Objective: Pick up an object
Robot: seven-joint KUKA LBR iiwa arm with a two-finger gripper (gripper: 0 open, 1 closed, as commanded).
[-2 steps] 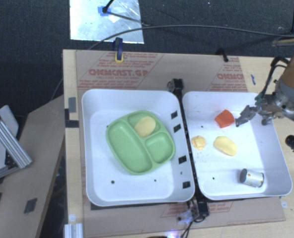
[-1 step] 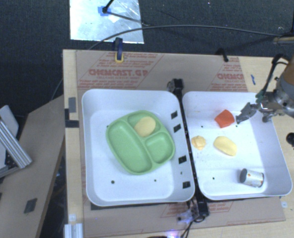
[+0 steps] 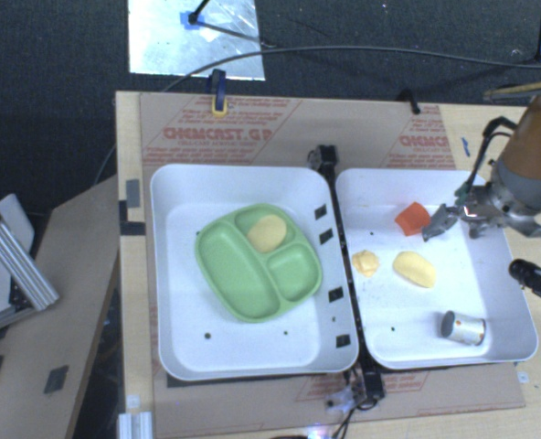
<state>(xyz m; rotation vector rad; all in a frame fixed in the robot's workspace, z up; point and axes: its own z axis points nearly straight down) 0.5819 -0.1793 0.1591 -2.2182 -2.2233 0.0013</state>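
The right bin [image 3: 513, 337] holds an orange block [image 3: 413, 217], a small yellow piece [image 3: 366, 262], a larger yellow oval object [image 3: 415, 269] and a silver can [image 3: 462, 327] lying on its side. My gripper [image 3: 455, 226] hangs over the bin's upper right part, just right of the orange block. Its two dark fingers are spread open with nothing between them. The left fingertip [image 3: 432, 230] is close to the block's right edge; I cannot tell if it touches.
In the left bin [image 3: 175, 273] a green divided plate [image 3: 243, 282] carries a pale yellow object [image 3: 268, 233] in its top compartment. A black divider with clips [image 3: 336, 254] runs between the bins. The arm's grey and orange body [image 3: 535, 154] stands at the right edge.
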